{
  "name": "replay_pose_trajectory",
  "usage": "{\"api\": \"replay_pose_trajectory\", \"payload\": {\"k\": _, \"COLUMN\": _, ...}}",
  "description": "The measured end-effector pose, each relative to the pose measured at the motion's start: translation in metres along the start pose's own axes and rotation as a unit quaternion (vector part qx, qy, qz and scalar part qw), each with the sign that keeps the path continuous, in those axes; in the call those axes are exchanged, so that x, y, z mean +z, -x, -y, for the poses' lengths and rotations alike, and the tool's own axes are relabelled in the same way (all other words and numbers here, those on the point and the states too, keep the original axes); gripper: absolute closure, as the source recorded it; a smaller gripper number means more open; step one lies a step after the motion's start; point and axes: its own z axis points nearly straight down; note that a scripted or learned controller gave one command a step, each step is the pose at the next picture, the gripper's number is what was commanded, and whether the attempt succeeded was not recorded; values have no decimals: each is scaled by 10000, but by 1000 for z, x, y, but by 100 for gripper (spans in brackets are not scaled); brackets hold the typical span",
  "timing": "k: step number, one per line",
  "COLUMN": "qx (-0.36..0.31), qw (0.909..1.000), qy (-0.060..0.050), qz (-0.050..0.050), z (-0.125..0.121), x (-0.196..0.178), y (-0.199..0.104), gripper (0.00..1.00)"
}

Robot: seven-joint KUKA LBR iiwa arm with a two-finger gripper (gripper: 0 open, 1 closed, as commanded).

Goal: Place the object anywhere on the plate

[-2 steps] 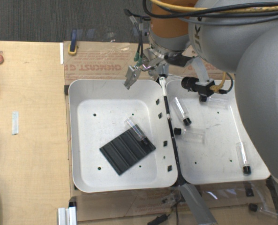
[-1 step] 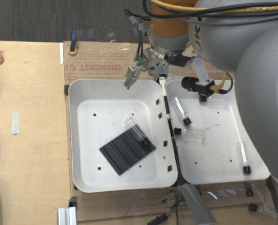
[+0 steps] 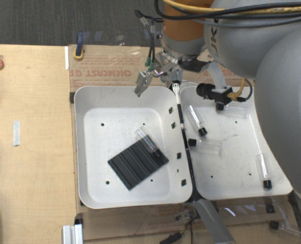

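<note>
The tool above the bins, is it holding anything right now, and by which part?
Nothing is held. The tool hangs above the far rim of the left bin, while a clear tube lies on the black plate.

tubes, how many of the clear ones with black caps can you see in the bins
3. One tube lies on the black ribbed plate in the left bin. Two are in the right bin: upper-left tube and right-edge tube. The arm may hide more.
</note>
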Motion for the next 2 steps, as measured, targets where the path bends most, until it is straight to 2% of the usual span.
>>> {"api": "replay_pose_trajectory", "payload": {"k": 1, "qx": 0, "qw": 10000, "qy": 0, "qz": 0, "z": 0, "x": 0, "y": 0, "gripper": 0}}
{"api": "replay_pose_trajectory", "payload": {"k": 2, "qx": -399, "qw": 9992, "qy": 7, "qz": 4, "z": -18, "x": -72, "y": -6, "gripper": 0}}
